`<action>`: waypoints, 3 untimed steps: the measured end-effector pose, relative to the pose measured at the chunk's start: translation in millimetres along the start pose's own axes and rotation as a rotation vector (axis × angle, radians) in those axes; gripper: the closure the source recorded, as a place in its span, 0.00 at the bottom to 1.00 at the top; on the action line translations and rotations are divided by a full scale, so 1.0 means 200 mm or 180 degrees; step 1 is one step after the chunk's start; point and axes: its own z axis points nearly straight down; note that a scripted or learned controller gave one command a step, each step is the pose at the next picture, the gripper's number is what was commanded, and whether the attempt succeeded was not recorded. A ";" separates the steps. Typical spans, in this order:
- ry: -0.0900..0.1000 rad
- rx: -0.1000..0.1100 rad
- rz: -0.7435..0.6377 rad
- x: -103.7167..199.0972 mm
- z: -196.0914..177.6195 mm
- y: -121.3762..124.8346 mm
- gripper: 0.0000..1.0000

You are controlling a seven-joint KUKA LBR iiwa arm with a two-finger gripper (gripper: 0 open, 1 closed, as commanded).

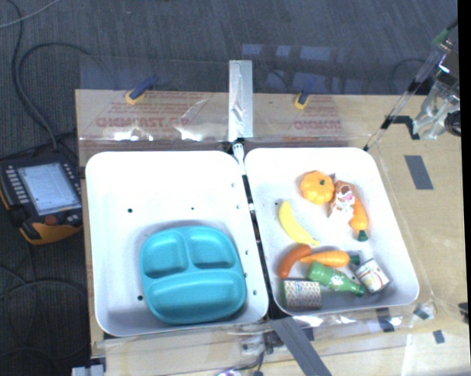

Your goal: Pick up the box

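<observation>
The right bin [378, 182] holds a heap of toy food. A small white and red printed box [343, 198] stands tilted near the bin's back, wedged between an orange pumpkin [317, 187] and a carrot [360, 215]. A second, grey patterned box [302, 294] lies flat at the bin's front edge, touching a green bottle [333, 279].
A yellow banana [294, 224], two orange sausage-shaped pieces [293, 258] and a small can [371, 275] crowd the right bin. In the left bin [112, 195] sits a blue divided tray [194, 273]. A pendant [39, 194] lies on the floor at left, and a metal fixture [433, 115] stands at top right.
</observation>
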 end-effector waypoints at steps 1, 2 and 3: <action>0.0000 0.0003 0.0570 -0.22 0.00 0.06 1.00; -0.0001 0.0005 0.0496 -0.33 0.20 -0.01 1.00; 0.0002 0.0020 0.0554 -0.15 1.21 0.00 1.00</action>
